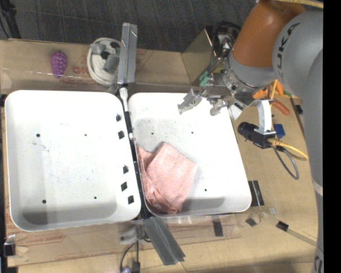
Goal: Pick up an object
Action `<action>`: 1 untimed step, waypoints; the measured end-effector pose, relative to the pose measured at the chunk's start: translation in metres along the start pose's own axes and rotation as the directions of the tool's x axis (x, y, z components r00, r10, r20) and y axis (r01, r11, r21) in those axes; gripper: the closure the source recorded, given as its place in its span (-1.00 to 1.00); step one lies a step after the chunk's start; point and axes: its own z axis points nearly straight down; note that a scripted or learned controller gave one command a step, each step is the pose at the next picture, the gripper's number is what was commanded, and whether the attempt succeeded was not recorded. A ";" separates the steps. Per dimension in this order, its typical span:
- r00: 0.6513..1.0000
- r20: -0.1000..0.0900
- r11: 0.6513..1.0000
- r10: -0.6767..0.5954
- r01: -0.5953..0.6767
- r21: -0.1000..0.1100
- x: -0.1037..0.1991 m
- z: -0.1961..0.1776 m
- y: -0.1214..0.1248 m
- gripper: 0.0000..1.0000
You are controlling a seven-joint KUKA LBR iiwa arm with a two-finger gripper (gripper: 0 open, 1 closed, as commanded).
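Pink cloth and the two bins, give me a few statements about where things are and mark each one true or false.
1. The pink cloth lies in the right bin. True.
2. The cloth sits in the middle of its bin. False: it is bunched against the bin's left wall, toward the near edge.
3. The claw is over the right bin's far edge, apart from the cloth. True.
4. The claw holds the cloth. False: nothing is between its fingers.
5. A purple object lies inside the left bin. False: it rests on the bench beyond that bin's far rim.
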 end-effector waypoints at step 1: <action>0.998 0.000 0.998 -0.069 0.069 0.000 -0.001 0.090 -0.035 -1.00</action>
